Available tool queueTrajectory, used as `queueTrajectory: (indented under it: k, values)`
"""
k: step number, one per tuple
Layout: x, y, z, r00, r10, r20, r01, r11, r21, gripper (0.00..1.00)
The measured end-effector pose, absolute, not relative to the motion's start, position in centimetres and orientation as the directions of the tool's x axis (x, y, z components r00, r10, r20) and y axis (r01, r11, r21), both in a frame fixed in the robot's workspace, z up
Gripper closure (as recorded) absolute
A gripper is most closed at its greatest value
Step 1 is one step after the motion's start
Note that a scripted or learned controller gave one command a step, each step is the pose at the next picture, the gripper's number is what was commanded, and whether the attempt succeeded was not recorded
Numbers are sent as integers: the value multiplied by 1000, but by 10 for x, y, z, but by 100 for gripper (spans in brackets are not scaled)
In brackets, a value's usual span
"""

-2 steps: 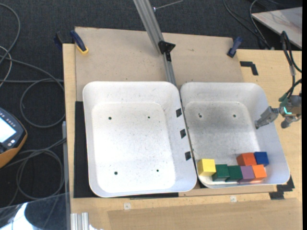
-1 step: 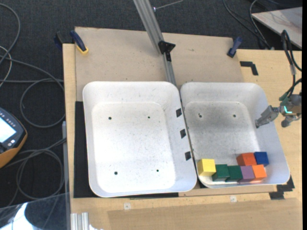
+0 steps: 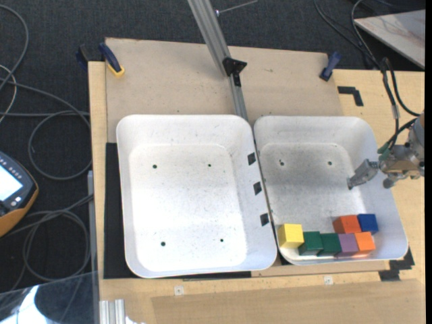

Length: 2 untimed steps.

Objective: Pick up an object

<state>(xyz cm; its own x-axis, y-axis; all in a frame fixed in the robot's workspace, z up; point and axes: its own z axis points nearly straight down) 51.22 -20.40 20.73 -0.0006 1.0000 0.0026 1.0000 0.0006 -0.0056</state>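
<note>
The end effector (image 3: 370, 173), partly cut off at the right edge, hovers over the right bin (image 3: 317, 130); whether it is wide or narrow cannot be told. Colored blocks (image 3: 331, 237) crowd that bin's near edge, overlapping.

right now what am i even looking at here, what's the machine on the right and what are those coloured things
One camera looks down at a slant on a wooden bench with two shallow white bins. The left bin and right bin sit side by side. At the right edge is the robot arm's gripper, its two-finger hand, hanging above the right bin's right side with nothing between its fingers. The coloured things are small blocks bunched along the right bin's near edge: a yellow block, green blocks, an orange-red block, a blue block, a purple block and an orange block. Its job is to pick one up.
</note>
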Motion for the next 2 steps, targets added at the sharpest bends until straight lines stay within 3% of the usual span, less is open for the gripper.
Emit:
queueTrajectory:
  k: [2]
  values:
    - [507,-212,101,0,1000,3,1000,0,-7,0]
